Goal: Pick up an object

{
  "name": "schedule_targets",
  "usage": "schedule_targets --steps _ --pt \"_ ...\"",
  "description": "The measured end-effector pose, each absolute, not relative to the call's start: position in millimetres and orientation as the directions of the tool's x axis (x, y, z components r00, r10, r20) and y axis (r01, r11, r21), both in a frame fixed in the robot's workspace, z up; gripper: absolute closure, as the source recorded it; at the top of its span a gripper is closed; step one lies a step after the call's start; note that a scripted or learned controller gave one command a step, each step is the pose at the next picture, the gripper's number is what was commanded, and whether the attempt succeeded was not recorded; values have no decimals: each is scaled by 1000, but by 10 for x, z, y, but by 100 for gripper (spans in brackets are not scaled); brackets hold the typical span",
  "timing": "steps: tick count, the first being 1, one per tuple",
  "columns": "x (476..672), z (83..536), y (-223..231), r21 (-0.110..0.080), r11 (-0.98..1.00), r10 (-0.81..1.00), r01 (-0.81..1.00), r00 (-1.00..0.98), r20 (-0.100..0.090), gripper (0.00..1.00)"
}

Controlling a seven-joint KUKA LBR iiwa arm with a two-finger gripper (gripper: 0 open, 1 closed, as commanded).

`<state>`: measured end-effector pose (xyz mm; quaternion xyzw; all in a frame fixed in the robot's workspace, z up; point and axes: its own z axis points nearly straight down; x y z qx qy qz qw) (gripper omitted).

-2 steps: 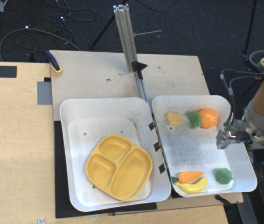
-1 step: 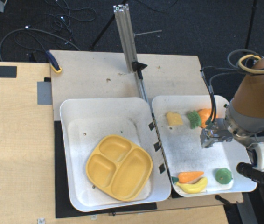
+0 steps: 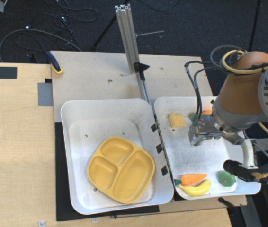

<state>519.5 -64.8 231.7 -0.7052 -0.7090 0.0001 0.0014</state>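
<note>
Camera view: two shallow white bins are seen side by side on the tabletop [image 3: 101, 74]. In the left bin [image 3: 77, 122] a yellow divided plate [image 3: 120, 169] lies flat toward the near side. The right bin [image 3: 176, 141] carries the loose pieces that could be picked: a pale yellow lump [image 3: 176, 121] toward the far left of the bin, and, along the near edge, a carrot [image 3: 193, 178] resting against a banana [image 3: 195, 188], with a small green piece [image 3: 227, 178] a little to their right.

The arm [image 3: 243, 93] is bent in from the right, so that its claw [image 3: 199, 137] is hung low over the middle of the right bin, just right of the pale lump and well apart from the three pieces at the near edge. Whether the claw is spread or pressed together cannot be told, since its tips are blurred against the bin floor; nothing is seen between them.

From this placing the pale lump is judged the likeliest target, being nearest and standing clear of the bin wall.
</note>
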Motion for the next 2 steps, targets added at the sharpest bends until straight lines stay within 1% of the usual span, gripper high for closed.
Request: schedule_targets --steps 1,2 --pt "5430 2368 -233 -1 4 1000 1000 -4 0 100" --pt "5663 2287 336 -2 5 1000 1000 -5 0 100"
